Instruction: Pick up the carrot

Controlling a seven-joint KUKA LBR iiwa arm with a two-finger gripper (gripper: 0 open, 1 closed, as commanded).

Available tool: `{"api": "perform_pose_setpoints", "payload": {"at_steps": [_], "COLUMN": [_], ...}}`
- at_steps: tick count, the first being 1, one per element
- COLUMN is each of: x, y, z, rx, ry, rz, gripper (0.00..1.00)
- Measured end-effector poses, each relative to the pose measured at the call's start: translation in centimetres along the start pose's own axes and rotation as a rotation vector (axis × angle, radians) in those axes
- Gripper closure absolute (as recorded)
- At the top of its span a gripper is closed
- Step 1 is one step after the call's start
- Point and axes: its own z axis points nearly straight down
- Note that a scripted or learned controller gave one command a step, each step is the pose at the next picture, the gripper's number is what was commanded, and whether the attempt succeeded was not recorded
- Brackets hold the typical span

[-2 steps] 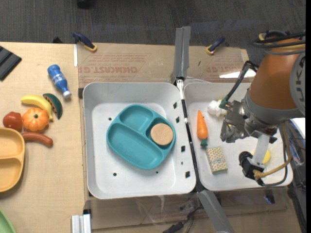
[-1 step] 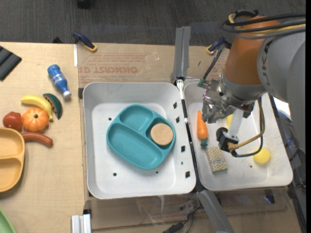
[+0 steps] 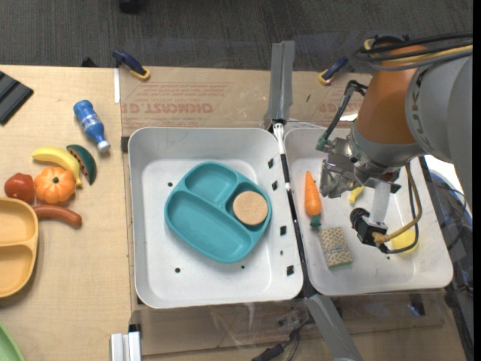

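Lying beyond bench: dark grey carpet floor (image 3: 225,13), black caster-like object (image 3: 129,2) sitting near top edge. Spanning lower view: light wooden bench top (image 3: 68,262). Lying flat behind bins: brown cardboard sheet (image 3: 195,100), printed lettering reading reversed. Gripping sheet's back edge: two clamps (image 3: 131,65) with orange tips. Lighting even, casting soft shadows.

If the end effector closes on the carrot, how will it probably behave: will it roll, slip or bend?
The carrot looks like a smooth, rigid toy, so it should probably not bend. Its tapered, rounded body may slip toward the thin end under a squeeze. Lying flat on the right bin floor, it could roll sideways if the end effector nudges it.
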Motion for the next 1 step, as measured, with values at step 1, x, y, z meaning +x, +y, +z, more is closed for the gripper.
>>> {"api": "perform_pose_setpoints", "payload": {"at_steps": [1], "x": [-10.49], "y": [0.81], "z": [-5.22], "rx": [-0.003], "ry": [0.001], "rz": [0.141], "gripper": [1.00]}}
